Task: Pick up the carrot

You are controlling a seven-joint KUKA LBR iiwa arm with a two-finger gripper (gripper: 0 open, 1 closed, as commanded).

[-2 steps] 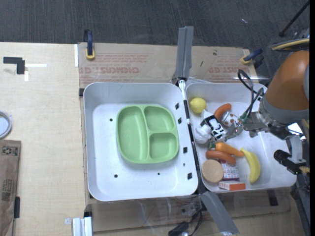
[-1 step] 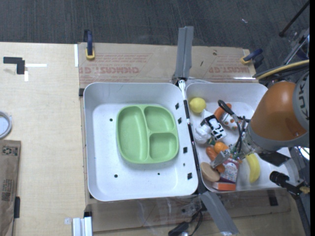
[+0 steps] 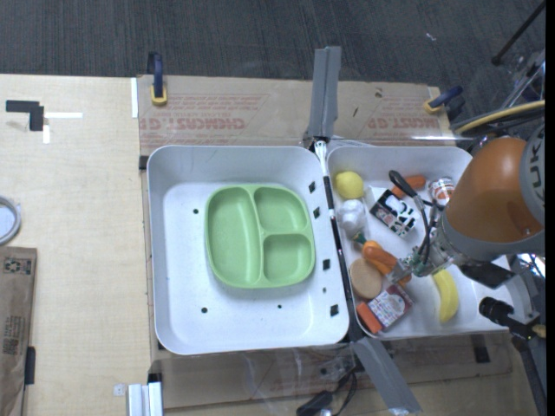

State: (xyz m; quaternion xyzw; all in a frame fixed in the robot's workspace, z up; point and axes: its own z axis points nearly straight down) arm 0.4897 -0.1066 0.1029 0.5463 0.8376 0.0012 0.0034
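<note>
Wooden tabletop is carrying two white bins: the left bin is holding a green divided plate; the right bin is crowded. The grey-and-orange arm is reaching in from the right, its gripper hanging just right of the carrot; whether it is spread or pressed together cannot be told. The carrot is lying mid-bin, long axis running upper-left to lower-right, touching a round tan item. A banana and a lemon are leaving little open room.
</note>
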